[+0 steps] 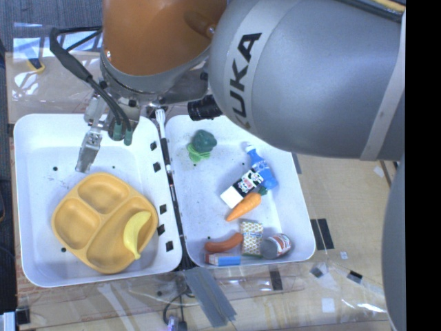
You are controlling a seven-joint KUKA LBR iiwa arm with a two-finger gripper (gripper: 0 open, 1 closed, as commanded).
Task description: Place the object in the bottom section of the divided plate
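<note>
A yellow divided plate [96, 223] lies in the left bin [34, 185]. A yellow banana [136, 232] rests in the plate's lower right section, near the bin's front. My gripper [88, 150] hangs above the left bin, just beyond the plate's far edge, well apart from the banana. One grey finger [87, 152] points down toward the bin floor. Nothing is visible between the fingers.
The right bin [289, 185] holds a green broccoli toy [202, 143], a blue bottle [260, 168], a small black-and-white carton [241, 188], a carrot [244, 206], a sausage [223, 243] and several small packets. The large grey arm fills the upper right.
</note>
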